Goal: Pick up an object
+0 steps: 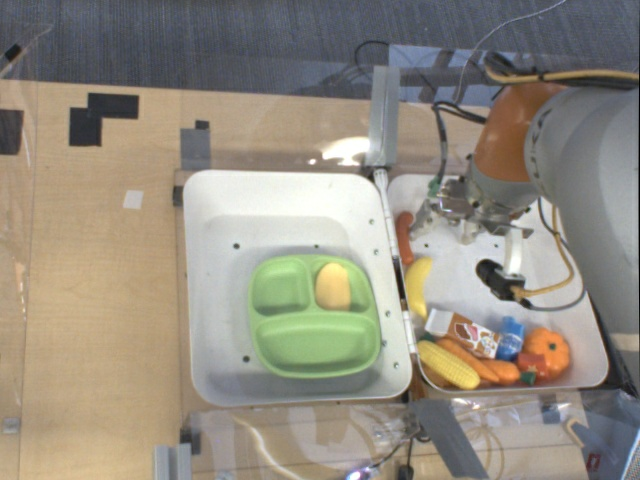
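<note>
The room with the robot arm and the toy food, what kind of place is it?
Probably a robot lab, where a machine practises picking things up. A big grey arm reaches over two white bins on a bench. One bin holds a green tray, the other toy food like corn.

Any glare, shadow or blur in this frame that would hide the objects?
Camera view: a bright glare patch sits on the bench just above the left bin; the green tray casts a soft shadow on the bin floor; the toys in the right bin read sharp, though the arm covers its upper right.
</note>
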You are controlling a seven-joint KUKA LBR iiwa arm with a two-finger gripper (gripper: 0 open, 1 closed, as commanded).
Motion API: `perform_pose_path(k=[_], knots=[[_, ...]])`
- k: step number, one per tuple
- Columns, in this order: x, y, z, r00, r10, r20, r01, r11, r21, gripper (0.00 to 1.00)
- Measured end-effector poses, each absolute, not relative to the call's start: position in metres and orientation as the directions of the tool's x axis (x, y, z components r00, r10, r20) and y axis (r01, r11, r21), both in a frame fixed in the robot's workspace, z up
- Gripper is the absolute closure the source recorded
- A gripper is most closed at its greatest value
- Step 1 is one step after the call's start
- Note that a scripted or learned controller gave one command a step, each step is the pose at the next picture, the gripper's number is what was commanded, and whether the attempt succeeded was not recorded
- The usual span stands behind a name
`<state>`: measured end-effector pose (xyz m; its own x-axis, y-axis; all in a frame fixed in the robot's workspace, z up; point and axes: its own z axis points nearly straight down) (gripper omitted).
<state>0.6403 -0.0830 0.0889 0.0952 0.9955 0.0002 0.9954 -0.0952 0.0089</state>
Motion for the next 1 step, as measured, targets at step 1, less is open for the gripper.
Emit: perform_pose_path(k=[1], knots=[[0.67,-0.0869,0.0882,0.127,0.992,-0.004,0.992,-0.127,0.006,0.0]])
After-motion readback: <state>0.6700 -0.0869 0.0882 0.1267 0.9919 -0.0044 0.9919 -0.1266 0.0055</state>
